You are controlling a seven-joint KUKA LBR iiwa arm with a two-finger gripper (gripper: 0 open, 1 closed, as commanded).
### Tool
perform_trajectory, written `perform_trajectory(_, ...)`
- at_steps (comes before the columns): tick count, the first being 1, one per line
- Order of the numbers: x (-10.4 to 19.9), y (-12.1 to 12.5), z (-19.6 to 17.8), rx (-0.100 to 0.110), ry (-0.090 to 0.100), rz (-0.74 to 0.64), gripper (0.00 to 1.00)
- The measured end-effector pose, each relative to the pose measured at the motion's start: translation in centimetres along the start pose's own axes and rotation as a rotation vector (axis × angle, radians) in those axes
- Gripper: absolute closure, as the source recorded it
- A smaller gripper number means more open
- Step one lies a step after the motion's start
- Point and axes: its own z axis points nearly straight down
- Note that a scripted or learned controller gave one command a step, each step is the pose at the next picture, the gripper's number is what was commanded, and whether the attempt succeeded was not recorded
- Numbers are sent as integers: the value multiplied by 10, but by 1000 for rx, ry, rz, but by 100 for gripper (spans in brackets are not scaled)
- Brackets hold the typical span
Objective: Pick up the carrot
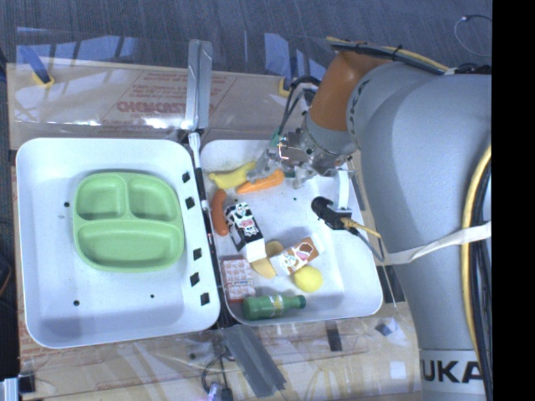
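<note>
The carrot (261, 182) is an orange, tapered piece lying almost flat in the far part of the right bin (361, 289), its thick end pointing right. My gripper (290, 162) hangs low over the bin's far edge, right at the carrot's thick end and close above it. Whether it touches the carrot cannot be made out. The wrist and the grey arm hide the bin's far right corner.
A yellow banana (230, 175) lies just left of the carrot, a reddish sausage (219, 211) below it. Nearer the front are a black-and-white carton (243, 223), a small snack box (298, 255), a lemon (308, 279) and a green bottle (273, 305). The left bin holds a green divided plate (129, 220).
</note>
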Motion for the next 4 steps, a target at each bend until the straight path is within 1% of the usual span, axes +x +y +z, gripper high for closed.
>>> perform_trajectory(1,1,3,-16,-6,-1,-7,100)
perform_trajectory(2,0,3,-16,-6,-2,-8,0)
perform_trajectory(3,43,-2,-5,-22,-3,54,0)
perform_trajectory(4,44,-1,-18,-24,-2,49,100)
